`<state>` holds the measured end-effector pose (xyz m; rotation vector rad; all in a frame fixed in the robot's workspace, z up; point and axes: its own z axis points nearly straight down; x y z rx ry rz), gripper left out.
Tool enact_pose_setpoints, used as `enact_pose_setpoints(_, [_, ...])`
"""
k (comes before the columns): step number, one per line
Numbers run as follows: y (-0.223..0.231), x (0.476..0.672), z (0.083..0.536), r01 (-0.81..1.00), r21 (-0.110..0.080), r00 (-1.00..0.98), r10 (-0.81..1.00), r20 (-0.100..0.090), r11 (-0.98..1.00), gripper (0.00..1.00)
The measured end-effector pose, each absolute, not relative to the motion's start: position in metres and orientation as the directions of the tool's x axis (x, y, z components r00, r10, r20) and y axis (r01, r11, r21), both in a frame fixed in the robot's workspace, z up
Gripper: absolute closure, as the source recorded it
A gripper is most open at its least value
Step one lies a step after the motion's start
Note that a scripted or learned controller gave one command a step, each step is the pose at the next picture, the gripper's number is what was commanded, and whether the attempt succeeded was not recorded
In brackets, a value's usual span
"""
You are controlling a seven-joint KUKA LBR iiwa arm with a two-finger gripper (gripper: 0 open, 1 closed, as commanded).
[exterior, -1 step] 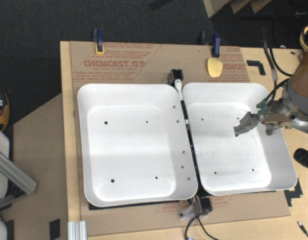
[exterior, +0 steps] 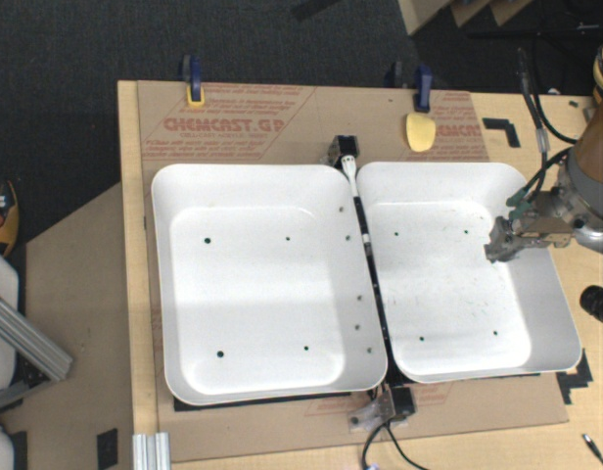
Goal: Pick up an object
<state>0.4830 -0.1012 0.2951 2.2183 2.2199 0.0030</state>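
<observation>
Gripper [exterior: 501,244] (open/shut: can't tell, nothing visibly held) hangs over right bin [exterior: 536,360]; only obj I see is small yellow piece [exterior: 420,131] on board [exterior: 282,116] just behind that bin, prob. light, maybe soft, so pinch across its narrow width.

Red print "CHEMCAST G.P" — upside down — on the brown board [exterior: 233,116] behind the bins

one fixed camera looks down at a slant on both bins [exterior: 272,189], seemingly from moderate height.
</observation>
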Motion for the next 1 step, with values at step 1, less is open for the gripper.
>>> enact_pose_setpoints(1, [-0.0731,0.5049,0.3938,1.0,0.014,-0.005,1.0,-0.002,0.005,1.0])
